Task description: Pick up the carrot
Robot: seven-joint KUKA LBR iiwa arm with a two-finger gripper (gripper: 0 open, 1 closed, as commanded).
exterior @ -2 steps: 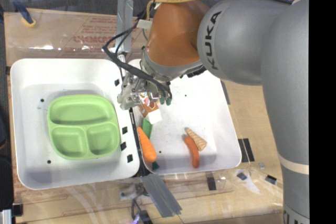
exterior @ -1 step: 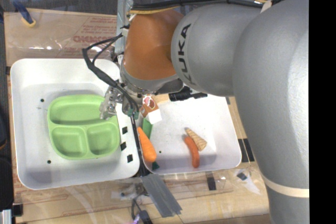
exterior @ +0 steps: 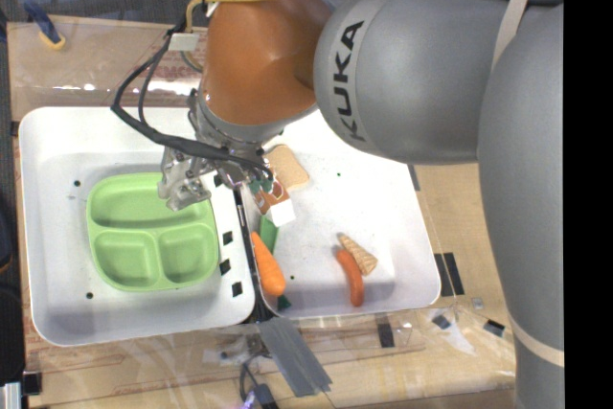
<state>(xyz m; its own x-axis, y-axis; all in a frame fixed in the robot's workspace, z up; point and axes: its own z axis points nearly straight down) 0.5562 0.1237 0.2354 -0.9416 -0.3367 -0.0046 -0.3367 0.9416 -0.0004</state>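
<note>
Two white bins sit side by side on the worktop [exterior: 86, 43]. Inside the left bin [exterior: 48, 206] lies a green tray [exterior: 151, 233], and the gripper [exterior: 196, 179] hangs over its edge. Whether it is open I cannot tell. Against the right bin's [exterior: 402, 235] left wall rests the carrot [exterior: 269, 266].

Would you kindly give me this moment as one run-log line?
hand: above the bins' divider | orange carrot: lying in right white bin, not held | green sectioned plastic tray: in left bin
</note>
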